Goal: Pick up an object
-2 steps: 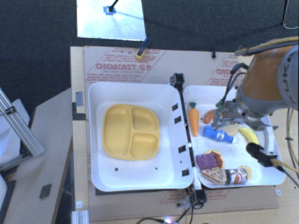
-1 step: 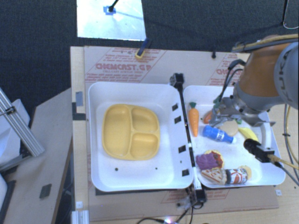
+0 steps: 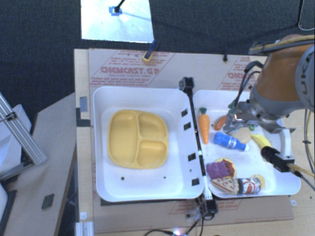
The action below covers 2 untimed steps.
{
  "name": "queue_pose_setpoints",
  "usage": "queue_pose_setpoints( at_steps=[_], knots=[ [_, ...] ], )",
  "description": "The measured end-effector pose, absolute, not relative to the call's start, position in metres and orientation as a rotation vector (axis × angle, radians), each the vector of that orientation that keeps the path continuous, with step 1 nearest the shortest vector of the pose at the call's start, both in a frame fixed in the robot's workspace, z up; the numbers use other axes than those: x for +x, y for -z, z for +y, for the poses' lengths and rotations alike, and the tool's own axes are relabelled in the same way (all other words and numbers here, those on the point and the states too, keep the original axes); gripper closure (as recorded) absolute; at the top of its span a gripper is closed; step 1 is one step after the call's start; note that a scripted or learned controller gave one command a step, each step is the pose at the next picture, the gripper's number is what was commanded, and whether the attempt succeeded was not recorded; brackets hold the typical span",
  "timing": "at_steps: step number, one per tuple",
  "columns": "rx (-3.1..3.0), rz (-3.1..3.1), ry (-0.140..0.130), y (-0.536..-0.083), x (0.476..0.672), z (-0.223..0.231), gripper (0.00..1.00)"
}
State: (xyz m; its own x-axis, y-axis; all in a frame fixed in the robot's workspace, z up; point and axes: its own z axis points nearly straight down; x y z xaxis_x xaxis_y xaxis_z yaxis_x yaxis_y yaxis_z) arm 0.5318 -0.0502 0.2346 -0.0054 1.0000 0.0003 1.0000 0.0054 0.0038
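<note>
Toy food in the right bin, gripper low over it

Blue bottle (image 3: 230, 141) lies mid-bin, toy carrot (image 3: 204, 125) by the bin's left wall, banana (image 3: 260, 140) just right, pizza slice (image 3: 224, 185) and can (image 3: 248, 185) near the front edge. Gripper (image 3: 239, 122) sits just behind the bottle; can't tell if it's open. Yellow divided plate (image 3: 138, 138) fills the left bin (image 3: 106, 181).

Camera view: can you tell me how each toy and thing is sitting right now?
Yellow plate: flat, right way up, in the left bin.
Carrot: lying down in the right bin, green top pointing away.
Blue bottle: on its side.
Banana: lying flat.
Purple grapes: lying beside the pizza slice.
Can: on its side.
Tool: low over the right bin; fingers unclear.
</note>
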Motion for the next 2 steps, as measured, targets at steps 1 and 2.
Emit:
queue_pose_setpoints(
  at_steps=[1, 2],
  knots=[
    [2.215, 2.226, -0.002, -0.228, 0.529, -0.045, 1.00],
    [2.219, 2.221, 0.000, -0.215, 0.540, -0.052, 1.00]
  ],
)
